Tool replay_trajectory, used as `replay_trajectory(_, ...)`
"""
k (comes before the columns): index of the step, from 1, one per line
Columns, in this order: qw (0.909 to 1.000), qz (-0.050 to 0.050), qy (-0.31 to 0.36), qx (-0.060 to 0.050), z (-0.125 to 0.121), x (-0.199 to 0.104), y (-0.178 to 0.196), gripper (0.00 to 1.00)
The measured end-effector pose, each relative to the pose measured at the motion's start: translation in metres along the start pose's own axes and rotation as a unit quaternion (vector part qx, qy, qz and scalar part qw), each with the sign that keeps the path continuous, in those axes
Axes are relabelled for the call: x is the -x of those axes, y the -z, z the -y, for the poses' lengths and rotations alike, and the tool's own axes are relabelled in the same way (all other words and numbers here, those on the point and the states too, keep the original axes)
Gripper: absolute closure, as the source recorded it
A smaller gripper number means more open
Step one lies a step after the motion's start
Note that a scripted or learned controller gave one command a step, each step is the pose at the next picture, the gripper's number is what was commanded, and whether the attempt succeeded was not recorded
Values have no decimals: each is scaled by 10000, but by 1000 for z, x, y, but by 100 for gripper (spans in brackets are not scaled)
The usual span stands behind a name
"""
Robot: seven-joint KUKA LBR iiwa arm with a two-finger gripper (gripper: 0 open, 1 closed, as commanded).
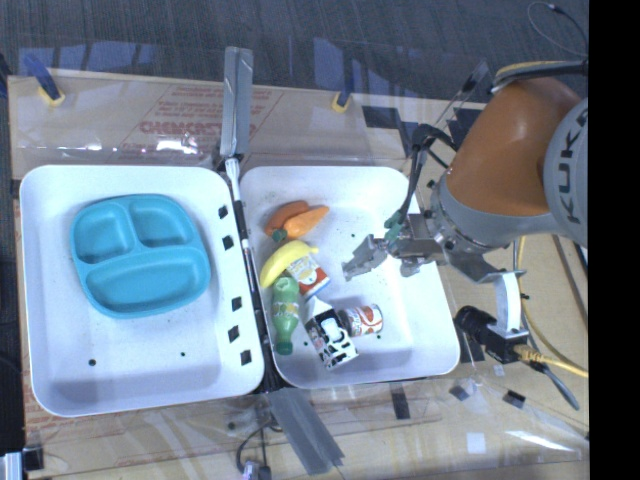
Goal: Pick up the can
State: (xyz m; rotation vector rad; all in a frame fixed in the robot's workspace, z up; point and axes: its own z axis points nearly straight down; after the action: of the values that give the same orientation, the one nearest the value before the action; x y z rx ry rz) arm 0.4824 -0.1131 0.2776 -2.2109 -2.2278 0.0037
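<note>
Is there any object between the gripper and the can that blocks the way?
Nothing visible does. The gripper hangs over bare bin floor, up-right of the can. A black-and-white carton touches the can's left side, away from the gripper.

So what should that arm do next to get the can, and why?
Probably shift the pincer toward the near side of the right bin and lower it over the can. The can lies on its side apart from the pincer, with a black-and-white box touching it.

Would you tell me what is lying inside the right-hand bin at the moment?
The right bin holds a carrot, banana, green bottle, the can and a black-and-white carton. The gripper hovers above; anything beneath the pile is hidden.
</note>
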Motion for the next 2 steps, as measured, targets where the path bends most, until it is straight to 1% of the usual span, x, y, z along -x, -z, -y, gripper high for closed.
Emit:
replay_trajectory(1, 10000, -3, -54, -7, 7, 40, -118, 0)
replay_trajectory(2, 9997, -9, -243, -8, 3, 89, -157, 0)
